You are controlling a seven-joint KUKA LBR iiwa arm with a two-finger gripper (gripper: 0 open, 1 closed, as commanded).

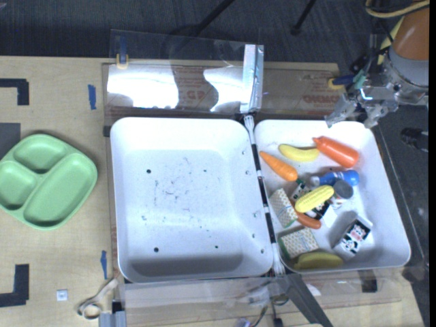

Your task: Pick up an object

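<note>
Gripper (355, 112) hovers above the right bin's (392, 203) far corner, its opening impossible to tell.

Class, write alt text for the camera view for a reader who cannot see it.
The robot's hand hovers above the right bin's far corner; the bin holds toy food, including a banana and carrot. A green divided plate sits far left.

In the right bin (392, 210), right of frame centre, lie a yellow banana (300, 153), two orange carrots (336, 151) (278, 166), a corn cob (314, 197), a blue bottle (340, 180) and small printed packets (353, 235), crowded together.
</note>
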